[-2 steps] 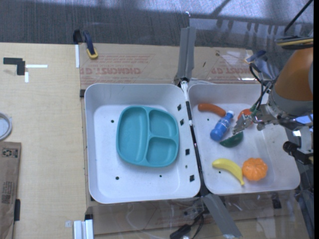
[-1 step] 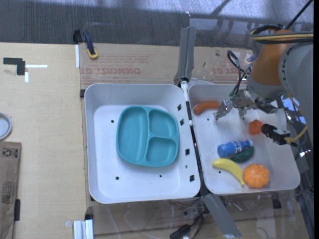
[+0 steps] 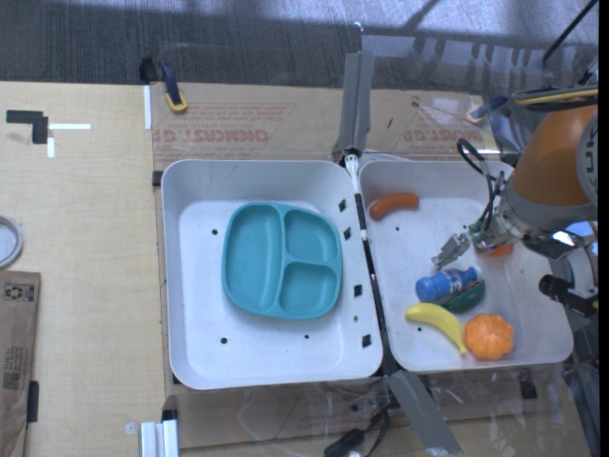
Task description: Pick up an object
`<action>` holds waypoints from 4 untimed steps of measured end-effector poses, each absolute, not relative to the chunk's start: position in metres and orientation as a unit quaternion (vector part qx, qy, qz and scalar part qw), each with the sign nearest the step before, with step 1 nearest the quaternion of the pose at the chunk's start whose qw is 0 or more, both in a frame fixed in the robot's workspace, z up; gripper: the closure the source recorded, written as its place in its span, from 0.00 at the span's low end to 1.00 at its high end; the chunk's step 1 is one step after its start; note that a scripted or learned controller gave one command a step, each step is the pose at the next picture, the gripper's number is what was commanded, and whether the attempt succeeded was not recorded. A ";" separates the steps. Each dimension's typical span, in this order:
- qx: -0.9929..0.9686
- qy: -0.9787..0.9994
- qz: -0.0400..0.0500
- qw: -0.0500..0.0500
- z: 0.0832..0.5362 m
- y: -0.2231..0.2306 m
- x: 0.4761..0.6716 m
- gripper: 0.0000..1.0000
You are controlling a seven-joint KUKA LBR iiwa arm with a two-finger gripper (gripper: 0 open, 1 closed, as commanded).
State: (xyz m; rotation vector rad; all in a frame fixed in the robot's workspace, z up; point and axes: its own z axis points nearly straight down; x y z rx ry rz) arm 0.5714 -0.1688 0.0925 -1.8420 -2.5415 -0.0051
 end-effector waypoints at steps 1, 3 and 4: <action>-0.560 -0.828 0.000 0.000 0.092 -0.113 0.519 0.00; -0.562 -0.827 -0.001 -0.001 0.102 -0.114 0.519 0.00; -0.557 -0.830 0.000 0.000 0.092 -0.104 0.512 0.00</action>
